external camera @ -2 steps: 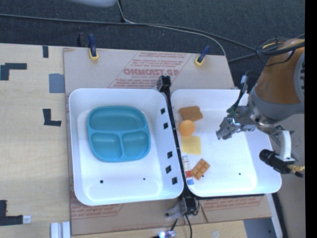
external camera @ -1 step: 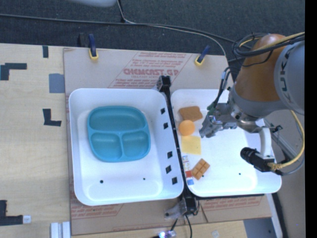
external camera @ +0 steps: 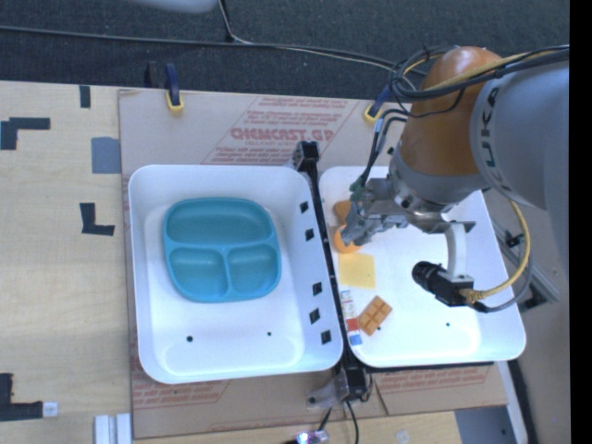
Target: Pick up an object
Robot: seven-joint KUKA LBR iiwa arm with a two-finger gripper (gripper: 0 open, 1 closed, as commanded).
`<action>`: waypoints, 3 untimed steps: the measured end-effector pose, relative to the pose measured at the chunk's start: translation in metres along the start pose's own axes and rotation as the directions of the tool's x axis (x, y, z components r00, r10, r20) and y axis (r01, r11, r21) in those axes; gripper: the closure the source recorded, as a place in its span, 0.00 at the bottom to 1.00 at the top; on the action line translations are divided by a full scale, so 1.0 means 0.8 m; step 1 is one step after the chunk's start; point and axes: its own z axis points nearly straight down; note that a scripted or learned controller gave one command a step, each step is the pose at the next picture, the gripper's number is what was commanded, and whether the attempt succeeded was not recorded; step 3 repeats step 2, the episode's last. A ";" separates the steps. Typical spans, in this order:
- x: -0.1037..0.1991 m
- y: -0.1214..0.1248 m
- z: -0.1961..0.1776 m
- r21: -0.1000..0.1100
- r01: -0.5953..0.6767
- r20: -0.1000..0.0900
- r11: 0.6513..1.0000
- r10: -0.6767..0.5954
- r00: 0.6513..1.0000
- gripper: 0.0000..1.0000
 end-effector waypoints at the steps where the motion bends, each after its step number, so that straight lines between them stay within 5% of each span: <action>1: 0.059 0.004 0.000 0.001 -0.001 0.000 1.000 0.001 1.000 1.00; 2: 0.121 0.020 -0.004 0.000 0.000 0.000 1.000 0.000 1.000 1.00; 3: 0.121 0.020 -0.004 0.000 0.000 0.000 1.000 0.000 1.000 1.00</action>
